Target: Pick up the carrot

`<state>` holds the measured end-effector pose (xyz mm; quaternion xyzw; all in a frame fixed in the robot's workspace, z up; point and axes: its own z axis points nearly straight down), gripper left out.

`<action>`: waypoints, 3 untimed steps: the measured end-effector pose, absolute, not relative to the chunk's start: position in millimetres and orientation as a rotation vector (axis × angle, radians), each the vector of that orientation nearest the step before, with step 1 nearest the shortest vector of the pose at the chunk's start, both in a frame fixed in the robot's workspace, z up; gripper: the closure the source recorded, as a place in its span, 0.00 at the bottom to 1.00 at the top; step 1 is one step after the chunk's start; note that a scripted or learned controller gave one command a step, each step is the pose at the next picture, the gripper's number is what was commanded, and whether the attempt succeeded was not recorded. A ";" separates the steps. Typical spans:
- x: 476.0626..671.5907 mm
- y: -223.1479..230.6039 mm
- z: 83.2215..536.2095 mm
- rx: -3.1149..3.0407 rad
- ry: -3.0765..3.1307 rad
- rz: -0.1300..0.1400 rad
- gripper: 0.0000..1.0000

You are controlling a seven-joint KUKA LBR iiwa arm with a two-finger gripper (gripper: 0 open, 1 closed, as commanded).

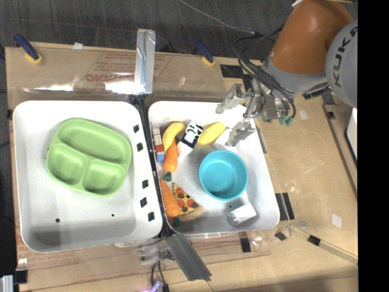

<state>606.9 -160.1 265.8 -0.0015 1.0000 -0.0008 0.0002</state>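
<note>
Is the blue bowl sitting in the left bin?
No, the blue bowl sits in the right bin, while the left bin holds the green plate.

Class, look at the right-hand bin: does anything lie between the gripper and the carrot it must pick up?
Yes. The gripper hovers at the bin's upper right; the carrot lies along the left wall. Between them sit a banana and a small black-and-white item. Another banana touches the carrot's top end.
</note>
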 end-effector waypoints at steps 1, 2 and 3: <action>564.7 -151.6 96.1 0.027 3.147 0.002 0.00; 585.1 -103.8 95.9 -0.441 3.102 -0.013 0.00; 527.9 -109.5 92.2 -0.549 3.091 -0.002 0.00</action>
